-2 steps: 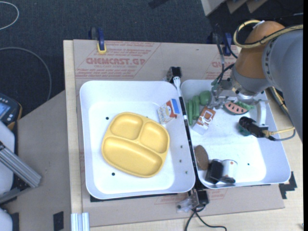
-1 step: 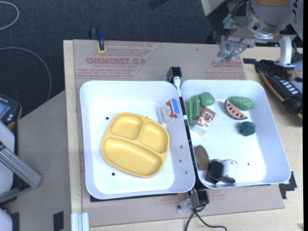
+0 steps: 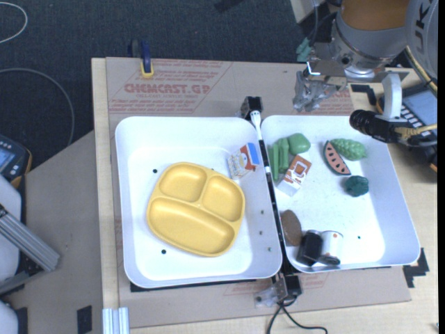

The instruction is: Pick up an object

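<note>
Watermelon slice (image 3: 336,158) in right bin (image 3: 389,207), green toys, small carton (image 3: 296,173) beside; jaws (image 3: 310,100) above rim, state unclear.

In the left bin (image 3: 132,186) a yellow divided plate (image 3: 196,208) fills the middle, with a small carton (image 3: 243,161) at its 1 o'clock; bare floor runs along 9 and 12 o'clock. The right bin (image 3: 389,214) is crowded from 9 to 12 o'clock by green beans (image 3: 279,157), a melon slice (image 3: 336,158) and a box (image 3: 296,173), with a mug (image 3: 320,247) at 7; its 4 o'clock corner lies open.
</note>
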Robot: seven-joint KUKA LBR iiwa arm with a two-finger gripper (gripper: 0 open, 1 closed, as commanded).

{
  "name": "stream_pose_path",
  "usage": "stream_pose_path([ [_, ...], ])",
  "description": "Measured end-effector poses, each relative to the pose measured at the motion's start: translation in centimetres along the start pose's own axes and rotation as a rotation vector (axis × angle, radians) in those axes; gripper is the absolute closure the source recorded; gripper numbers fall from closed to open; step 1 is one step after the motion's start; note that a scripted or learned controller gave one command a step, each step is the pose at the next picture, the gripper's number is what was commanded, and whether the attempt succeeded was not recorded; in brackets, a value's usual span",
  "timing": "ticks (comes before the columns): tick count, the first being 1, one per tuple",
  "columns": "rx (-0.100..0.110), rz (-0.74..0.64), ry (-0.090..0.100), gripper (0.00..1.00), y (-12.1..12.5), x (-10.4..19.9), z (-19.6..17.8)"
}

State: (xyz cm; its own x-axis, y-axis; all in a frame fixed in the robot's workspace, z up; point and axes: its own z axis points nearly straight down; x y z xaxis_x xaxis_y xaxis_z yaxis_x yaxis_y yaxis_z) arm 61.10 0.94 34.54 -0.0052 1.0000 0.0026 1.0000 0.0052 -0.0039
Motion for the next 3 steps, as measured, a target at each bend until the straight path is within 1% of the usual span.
stream_pose_path([
  [1, -0.003, -0.001, 0.001, 1.00, -4.8, 4.2, -3.3],
  [2, 0.008, 0.003, -0.002, 1.00, -12.2, 5.9, 3.6],
  [3, -0.006, 0.000, -0.001, 1.00, -13.1, 9.8, 2.0],
])
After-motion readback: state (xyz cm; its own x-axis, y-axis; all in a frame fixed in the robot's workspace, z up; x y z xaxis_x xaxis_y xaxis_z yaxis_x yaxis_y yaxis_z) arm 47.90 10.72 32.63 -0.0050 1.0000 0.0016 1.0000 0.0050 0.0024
